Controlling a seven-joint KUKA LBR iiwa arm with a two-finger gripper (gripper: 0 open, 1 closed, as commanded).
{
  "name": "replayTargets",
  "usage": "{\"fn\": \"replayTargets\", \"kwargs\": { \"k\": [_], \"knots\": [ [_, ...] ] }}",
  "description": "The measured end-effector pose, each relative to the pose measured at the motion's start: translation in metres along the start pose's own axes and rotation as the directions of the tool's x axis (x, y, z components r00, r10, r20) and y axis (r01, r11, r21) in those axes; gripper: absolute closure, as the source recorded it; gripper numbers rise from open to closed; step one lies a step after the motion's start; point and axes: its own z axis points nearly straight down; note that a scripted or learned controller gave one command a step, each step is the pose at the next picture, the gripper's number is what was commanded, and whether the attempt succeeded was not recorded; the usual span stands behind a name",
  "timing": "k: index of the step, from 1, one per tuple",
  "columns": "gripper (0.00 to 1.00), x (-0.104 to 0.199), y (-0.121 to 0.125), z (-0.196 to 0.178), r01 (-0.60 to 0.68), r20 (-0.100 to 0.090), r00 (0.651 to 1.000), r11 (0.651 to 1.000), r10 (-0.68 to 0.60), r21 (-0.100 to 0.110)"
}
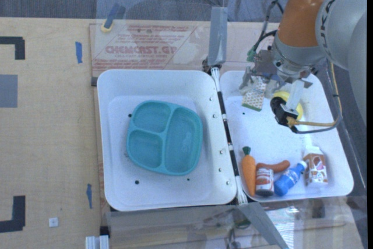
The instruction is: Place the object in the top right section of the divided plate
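Overhead, the grey arm (341,14) reaches in from the right, and its gripper (254,84) hangs over the far left corner of the right bin (326,119). Its fingers are drawn narrow on the top edge of a small speckled piece (253,98) (green and white, tilted a little), which sits close to the wall between the bins. The teal divided plate (183,140) lies in the middle of the left bin (116,102), well apart from the piece. Along the near edge of the right bin lie a carrot (249,173), a can (264,181), a sausage (278,165), a blue bottle (289,179) and a white bottle (315,168), close together.
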Motion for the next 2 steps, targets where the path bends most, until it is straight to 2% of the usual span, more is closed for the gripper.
{"fn": "replayTargets", "kwargs": {
  "k": [1, 2],
  "knots": [
    [1.00, 0.001, 0.001, -0.010, 0.002, 0.001, 1.000, 1.000, -0.002, -0.003],
    [1.00, 0.012, 0.010, 0.016, -0.114, -0.001, 0.993, 0.994, 0.114, 0.001]
  ]
}}
